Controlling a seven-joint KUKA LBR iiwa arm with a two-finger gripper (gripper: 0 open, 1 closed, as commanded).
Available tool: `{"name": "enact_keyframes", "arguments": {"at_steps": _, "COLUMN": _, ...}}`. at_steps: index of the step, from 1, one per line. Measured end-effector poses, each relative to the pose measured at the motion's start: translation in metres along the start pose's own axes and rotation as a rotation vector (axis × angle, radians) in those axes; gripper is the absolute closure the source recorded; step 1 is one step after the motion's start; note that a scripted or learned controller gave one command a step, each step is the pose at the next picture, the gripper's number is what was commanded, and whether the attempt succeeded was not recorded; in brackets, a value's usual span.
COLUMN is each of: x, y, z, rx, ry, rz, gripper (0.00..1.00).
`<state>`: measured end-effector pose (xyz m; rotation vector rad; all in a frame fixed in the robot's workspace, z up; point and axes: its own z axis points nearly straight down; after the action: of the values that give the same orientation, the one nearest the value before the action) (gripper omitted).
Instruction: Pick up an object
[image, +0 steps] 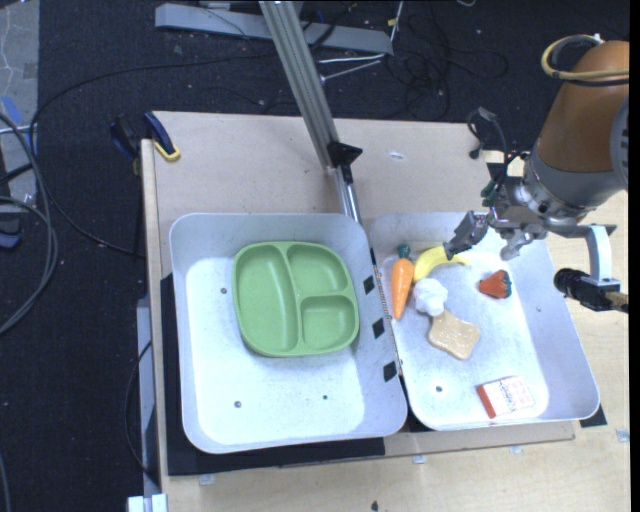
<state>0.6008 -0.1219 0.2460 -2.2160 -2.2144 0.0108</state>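
Lying aslant — banana (434, 262), one end beside claw (490, 238).

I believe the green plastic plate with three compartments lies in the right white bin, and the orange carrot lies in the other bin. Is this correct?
Not quite: the bins are swapped. The camera view shows the green three-compartment plastic plate in the left white bin and the orange carrot in the right white bin.

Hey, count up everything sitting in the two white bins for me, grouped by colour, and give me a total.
Green: 1, the divided plate in the left bin
Orange: 1, the carrot
Yellow: 1, the banana
White: 1, the small white lump
Tan: 1, the bread slice
Red: 2, the small red item and the red and white box
Total: 7
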Motion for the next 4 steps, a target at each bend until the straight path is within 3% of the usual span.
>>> {"name": "enact_keyframes", "arguments": {"at_steps": 1, "x": 0.0, "y": 0.002, "z": -0.006, "rx": -0.011, "ry": -0.001, "rz": -0.002, "gripper": 0.0}}
{"name": "enact_keyframes", "arguments": {"at_steps": 4, "x": 0.002, "y": 0.019, "z": 0.131, "rx": -0.008, "ry": -0.002, "rz": -0.001, "gripper": 0.0}}
